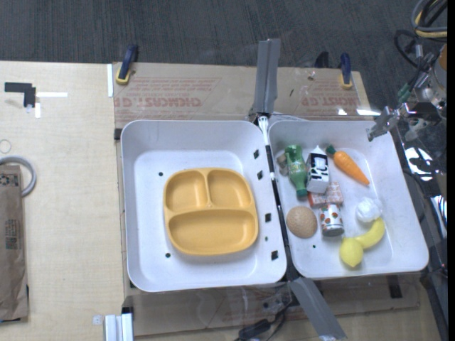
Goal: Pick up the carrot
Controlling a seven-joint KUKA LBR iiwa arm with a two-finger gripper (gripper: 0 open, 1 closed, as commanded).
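The carrot (350, 166) is orange with a small green top. It lies slantwise in the back of the right bin (407, 212), just right of a black-and-white carton (318, 170). Nothing touches it from above. My gripper (384, 124) hangs at the right bin's back right corner, over the rim. It is above and to the right of the carrot, well apart from it. The arm's wrist and cables (421, 91) crowd the view's right edge behind it.
The right bin also holds a green bottle (295, 166), a red can (330, 219), a brown ball (302, 221), a white lump (367, 209), a banana (372, 234) and a lemon (351, 252). A yellow divided plate (211, 210) sits in the left bin (135, 212).
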